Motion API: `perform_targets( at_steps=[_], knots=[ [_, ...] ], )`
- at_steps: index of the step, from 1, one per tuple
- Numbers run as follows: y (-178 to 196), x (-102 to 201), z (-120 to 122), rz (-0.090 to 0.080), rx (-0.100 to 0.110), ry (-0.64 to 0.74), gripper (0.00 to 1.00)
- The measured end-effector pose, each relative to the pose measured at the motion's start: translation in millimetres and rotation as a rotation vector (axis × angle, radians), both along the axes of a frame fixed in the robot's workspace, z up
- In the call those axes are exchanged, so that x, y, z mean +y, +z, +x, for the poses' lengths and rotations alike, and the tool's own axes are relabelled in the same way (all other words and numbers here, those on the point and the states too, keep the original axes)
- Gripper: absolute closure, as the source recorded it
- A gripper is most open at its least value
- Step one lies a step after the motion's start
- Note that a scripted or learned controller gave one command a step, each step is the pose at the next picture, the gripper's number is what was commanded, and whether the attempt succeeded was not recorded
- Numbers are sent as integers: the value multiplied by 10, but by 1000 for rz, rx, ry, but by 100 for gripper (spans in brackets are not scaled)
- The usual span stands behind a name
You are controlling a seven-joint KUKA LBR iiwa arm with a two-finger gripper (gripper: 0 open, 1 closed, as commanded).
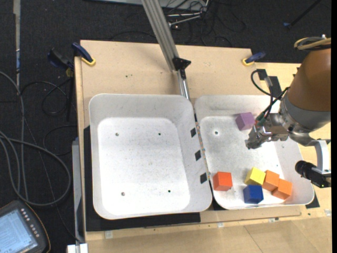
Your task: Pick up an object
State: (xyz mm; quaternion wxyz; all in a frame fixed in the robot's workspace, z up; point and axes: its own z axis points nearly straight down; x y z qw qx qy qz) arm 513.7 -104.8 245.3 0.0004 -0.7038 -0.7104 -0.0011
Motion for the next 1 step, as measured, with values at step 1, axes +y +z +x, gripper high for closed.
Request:
perform_targets(
  at_steps=[1],
  knots=[
    [64, 575, 21, 0, -1, 0, 100]
  ],
)
